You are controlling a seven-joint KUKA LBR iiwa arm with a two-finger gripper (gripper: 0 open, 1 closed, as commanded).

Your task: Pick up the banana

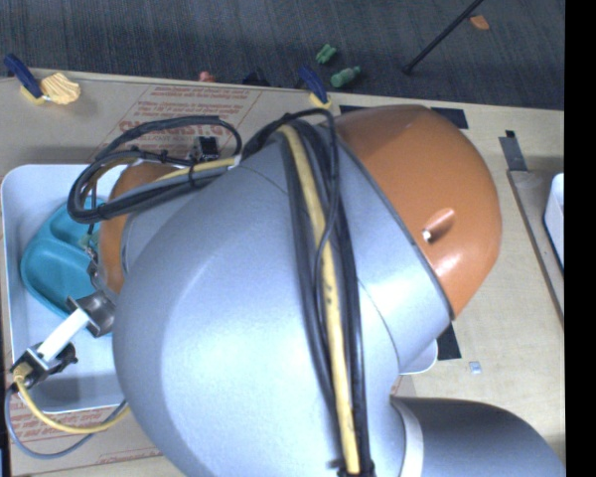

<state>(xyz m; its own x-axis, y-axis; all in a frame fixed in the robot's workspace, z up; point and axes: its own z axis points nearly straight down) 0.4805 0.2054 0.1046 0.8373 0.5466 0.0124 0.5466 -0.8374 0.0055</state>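
My view from above is mostly the grey arm [278, 316] with its orange band [437, 207], leaning over the left white bin [10, 197] on the desk [179, 97]. A teal object [50, 261] lies in that bin. I cannot find the banana; it may sit under the arm. I cannot tell the end effector's state. I judge a banana light, smooth and easily bruised, best taken across its middle.

Teal object [50, 263], perhaps a cup, in white bin [10, 192]
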